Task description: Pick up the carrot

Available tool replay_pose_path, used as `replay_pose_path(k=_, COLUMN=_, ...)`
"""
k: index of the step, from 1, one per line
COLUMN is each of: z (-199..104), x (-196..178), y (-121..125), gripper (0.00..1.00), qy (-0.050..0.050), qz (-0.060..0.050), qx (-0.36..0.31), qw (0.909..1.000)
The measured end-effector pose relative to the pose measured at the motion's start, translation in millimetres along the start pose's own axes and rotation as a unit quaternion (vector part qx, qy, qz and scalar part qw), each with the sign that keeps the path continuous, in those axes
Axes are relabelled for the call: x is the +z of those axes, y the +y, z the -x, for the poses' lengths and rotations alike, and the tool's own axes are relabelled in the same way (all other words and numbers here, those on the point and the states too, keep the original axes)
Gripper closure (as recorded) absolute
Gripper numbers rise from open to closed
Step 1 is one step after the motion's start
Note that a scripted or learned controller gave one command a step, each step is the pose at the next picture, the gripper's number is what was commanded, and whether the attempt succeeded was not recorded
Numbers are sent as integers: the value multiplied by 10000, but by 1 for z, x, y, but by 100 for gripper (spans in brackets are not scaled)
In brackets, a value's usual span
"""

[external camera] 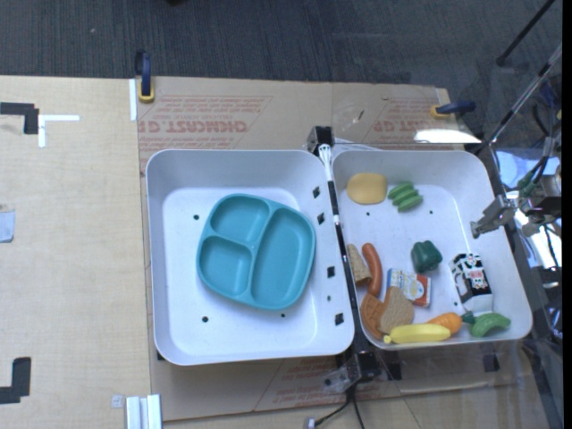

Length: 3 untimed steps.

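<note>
Zero contact yet, hovering the claw (489,223), cannot tell if parted, leaving the carrot (444,322) well below-left, wedging against the banana (416,333).

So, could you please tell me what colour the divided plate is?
The divided plate is teal, clearest in the camera view.

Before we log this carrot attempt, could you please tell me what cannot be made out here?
- Orange carrot, camera view: its left end hidden behind the yellow banana.
- Silver two-finger gripper, camera view: too small and blurred against the right white bin's rim.
- Small carton: print too small.
</note>
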State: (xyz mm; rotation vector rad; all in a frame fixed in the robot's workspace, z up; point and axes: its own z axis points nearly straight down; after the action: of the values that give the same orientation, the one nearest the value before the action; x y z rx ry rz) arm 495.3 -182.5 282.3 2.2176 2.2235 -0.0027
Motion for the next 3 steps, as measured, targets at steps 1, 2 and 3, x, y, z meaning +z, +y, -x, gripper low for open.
replay_pose_path(k=1, z=-49, x=119, y=-17, gripper=0, qy=12, qz=-8, qx=-46, qw=10000)
replay_pose_path(k=2, z=-26, x=186, y=-14, gripper=0, qy=15, qz=37, qx=-1734, qw=9848)
replay_pose_path(k=3, z=-32, x=189, y=-14, gripper=0, qy=-4, qz=29, qx=-2934, qw=9560)
